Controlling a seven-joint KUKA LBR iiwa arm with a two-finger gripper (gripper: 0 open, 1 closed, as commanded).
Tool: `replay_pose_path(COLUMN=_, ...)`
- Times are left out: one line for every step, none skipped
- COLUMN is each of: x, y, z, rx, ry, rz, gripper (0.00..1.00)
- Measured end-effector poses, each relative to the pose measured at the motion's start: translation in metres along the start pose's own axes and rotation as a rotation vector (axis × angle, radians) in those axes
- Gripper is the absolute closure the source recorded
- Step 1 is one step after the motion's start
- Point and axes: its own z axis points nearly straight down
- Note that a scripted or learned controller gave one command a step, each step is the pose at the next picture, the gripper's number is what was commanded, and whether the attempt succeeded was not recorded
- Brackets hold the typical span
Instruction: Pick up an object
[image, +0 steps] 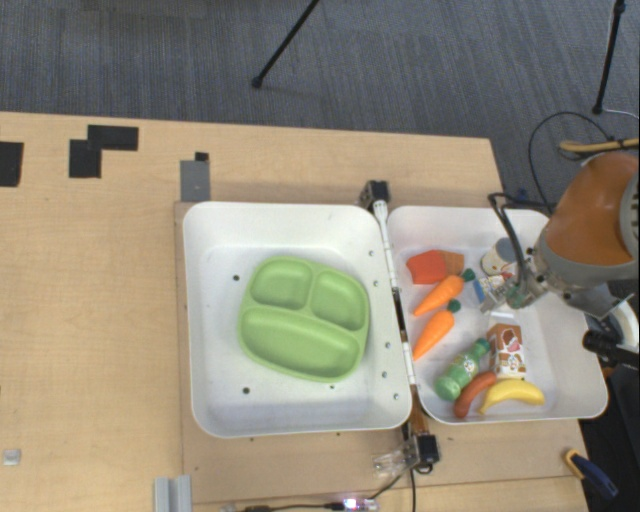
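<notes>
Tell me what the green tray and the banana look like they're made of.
The green tray looks like moulded plastic: uniform colour, rounded compartments, soft sheen. The banana is likely a plastic toy, judging by its smooth, evenly yellow surface, though its small size leaves that uncertain.

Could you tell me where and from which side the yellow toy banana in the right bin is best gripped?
Probably grip the yellow toy banana across its thick middle, from straight above. It lies flat, curved, near the right white bin's front wall, beside a red sausage-shaped toy.
</notes>
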Motion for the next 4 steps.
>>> replay_pose_path(x=0.001, y=-0.001, z=0.001, rx=0.002, ry=0.002, rz=0.000, gripper=0.00)
replay_pose_path(x=0.030, y=-0.017, z=0.007, rx=0.005, ry=0.007, rz=-0.115, gripper=0.00)
replay_pose_path(x=0.065, y=-0.013, z=0.010, rx=-0.001, ry=0.003, rz=-0.381, gripper=0.00)
replay_pose_path(x=0.064, y=-0.009, z=-0.002, rx=-0.008, ry=-0.005, rz=-0.380, gripper=1.00)
